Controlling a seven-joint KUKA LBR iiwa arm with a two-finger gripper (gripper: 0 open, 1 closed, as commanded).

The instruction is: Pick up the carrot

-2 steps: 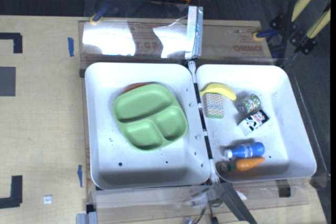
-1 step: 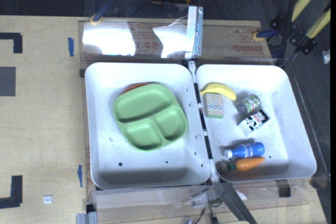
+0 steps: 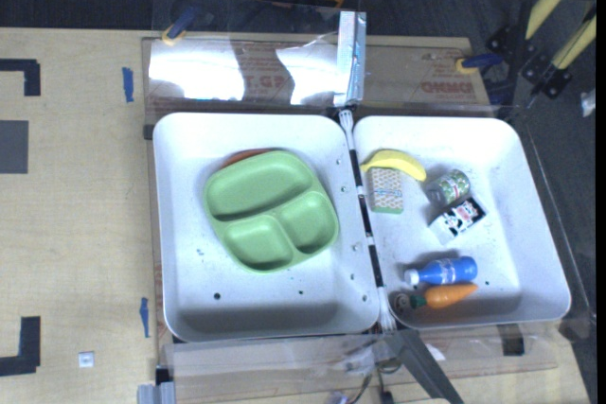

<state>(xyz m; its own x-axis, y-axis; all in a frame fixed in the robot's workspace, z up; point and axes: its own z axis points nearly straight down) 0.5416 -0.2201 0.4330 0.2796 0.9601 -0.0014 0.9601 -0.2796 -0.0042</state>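
Ideally the descent targets the carrot [image 3: 451,295] along the right bin's [image 3: 530,203] near wall, avoiding the touching blue bottle [image 3: 443,272]; jaw state cannot be told.

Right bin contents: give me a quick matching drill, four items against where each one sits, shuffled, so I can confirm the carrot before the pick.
Things:
1. carrot
2. banana
3. blue bottle
4. green divided plate

Places:
A. far left corner of the right bin
B. middle of the left bin
C. near edge of the right bin, closest to the camera
D. lying just behind the carrot, alongside it

Pairs: 1-C, 2-A, 3-D, 4-B
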